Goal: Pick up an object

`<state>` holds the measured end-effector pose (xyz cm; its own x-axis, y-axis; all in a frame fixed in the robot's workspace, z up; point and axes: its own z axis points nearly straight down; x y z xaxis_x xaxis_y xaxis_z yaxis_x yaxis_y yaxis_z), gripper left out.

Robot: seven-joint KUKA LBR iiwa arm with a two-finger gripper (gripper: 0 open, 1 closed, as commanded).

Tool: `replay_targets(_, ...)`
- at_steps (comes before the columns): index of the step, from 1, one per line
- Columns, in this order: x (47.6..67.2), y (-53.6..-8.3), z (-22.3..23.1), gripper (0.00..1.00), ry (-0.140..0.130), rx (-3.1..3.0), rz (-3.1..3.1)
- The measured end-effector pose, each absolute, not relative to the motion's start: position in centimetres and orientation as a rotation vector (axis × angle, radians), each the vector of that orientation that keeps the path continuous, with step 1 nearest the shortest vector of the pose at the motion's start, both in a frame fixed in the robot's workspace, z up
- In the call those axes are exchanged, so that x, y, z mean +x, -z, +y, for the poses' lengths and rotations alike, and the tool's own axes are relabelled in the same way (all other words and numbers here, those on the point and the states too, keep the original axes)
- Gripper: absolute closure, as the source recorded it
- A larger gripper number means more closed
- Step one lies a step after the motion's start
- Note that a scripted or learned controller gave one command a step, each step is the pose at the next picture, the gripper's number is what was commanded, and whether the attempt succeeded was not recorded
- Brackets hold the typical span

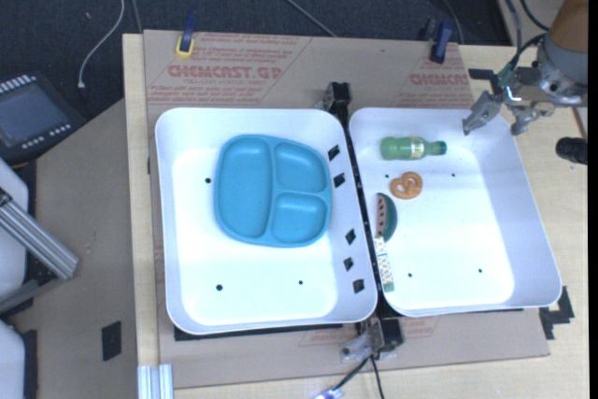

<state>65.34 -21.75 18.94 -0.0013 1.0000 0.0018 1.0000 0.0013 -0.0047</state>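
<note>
- The gripper (498,119) hangs over the far right corner of the right bin (495,229), with its two fingers (476,119) spread apart and nothing between them.
- It sits just outside or above the bin's rim, well apart from every object, so I judge the pick has not started and the arm is poised to choose a target.
- Three candidates lie in the right bin: a green bottle (411,148) on its side near the far wall, a pretzel (406,186) just in front of it, and a watermelon slice (385,216) against the left wall.
- The bottle is nearest the gripper and lies with open floor around it, so it looks the easiest to reach; being round and on its side, it could roll if nudged.
- The slice hugs the wall by the divider (348,192), which would likely crowd one finger.
- A narrow printed strip (383,268) lies along the same wall, nearer the front.
- The left bin (187,276) holds a blue divided plate (273,190), far from the arm and flat, probably hard to pinch.
- Both bins rest on a cardboard-covered surface (234,61), clamped at the far edge.
</note>
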Motion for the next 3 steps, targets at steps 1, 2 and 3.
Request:
replay_targets(1, 64.7, -14.5, -21.9, 0.0, -0.005, -2.217, -2.218)
replay_targets(2, 65.0, -10.3, -22.1, 0.0, 0.0, -2.216, -2.22)
replay_targets(3, 65.2, -11.7, -22.1, 1.0, 0.003, -2.218, -2.225)
